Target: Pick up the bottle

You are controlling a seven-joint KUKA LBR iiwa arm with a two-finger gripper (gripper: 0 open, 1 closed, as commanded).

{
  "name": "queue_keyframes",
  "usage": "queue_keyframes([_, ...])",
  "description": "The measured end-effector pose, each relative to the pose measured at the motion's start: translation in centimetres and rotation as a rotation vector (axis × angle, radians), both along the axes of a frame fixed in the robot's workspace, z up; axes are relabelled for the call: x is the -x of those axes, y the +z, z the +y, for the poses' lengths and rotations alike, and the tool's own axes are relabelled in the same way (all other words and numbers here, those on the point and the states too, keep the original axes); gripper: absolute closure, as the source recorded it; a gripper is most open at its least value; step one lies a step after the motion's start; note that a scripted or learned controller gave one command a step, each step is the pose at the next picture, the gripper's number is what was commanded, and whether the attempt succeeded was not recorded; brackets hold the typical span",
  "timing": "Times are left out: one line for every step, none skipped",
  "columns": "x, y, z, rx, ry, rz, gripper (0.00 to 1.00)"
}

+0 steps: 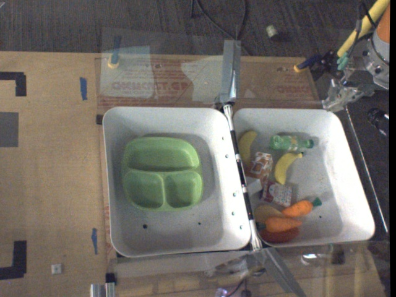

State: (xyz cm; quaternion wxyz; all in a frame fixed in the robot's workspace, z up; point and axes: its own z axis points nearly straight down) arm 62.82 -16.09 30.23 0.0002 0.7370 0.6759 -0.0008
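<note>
Cardboard-brown bench (55, 184) under a fixed overhead camera: two shallow white bins sit side by side, the left bin (117, 228) holding a green divided tray (163, 172), the right bin (352, 221) crowded with toy groceries. My pincer (337, 94) hangs beyond the right bin's far right corner, outside its rim, and whether it is apart or together I cannot tell at this size. The bottle (291, 143), green and lying on its side, rests near the bin's far wall, with a banana (286, 166) just beside it and a second banana (247, 146) near its cap end. Further off lie a small carton (262, 164), a packet (276, 193) and a carrot (299, 208). My judgement: a round bottle lying flat could roll from a closing grip, the nearby banana could be nipped instead, and the bin's wall could block a low approach.
</note>
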Motion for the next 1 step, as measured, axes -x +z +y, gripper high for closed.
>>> queue_keyframes([3.93, -1.34, -5.64, -0.002, -0.126, 0.004, 1.0])
